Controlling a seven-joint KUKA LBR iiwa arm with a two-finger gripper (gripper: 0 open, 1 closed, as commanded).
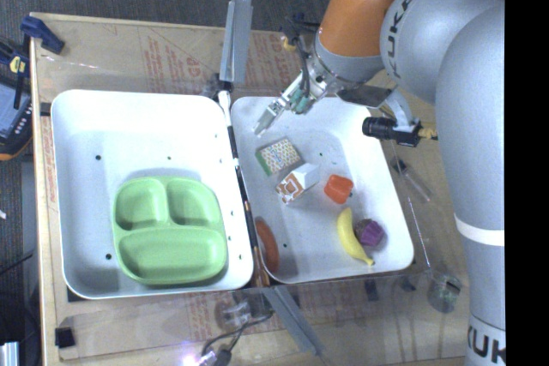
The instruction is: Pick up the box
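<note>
A small flat box (279, 156) with a green and white checked top lies in the far left part of the right bin (390, 184). Just in front of it lies a small white and orange carton (296, 184), tipped on its side. My gripper (276, 115) hangs above the bin's far left corner, a little beyond the checked box and apart from it. Its fingers point down and left, stand open, and have nothing between them.
The right bin also holds an orange-red block (339, 189), a banana (352, 237), a purple item (371, 231) and a brown item (268, 244) at the left wall. A green divided tray (169, 231) sits in the left bin (77, 150). The arm covers the right side.
</note>
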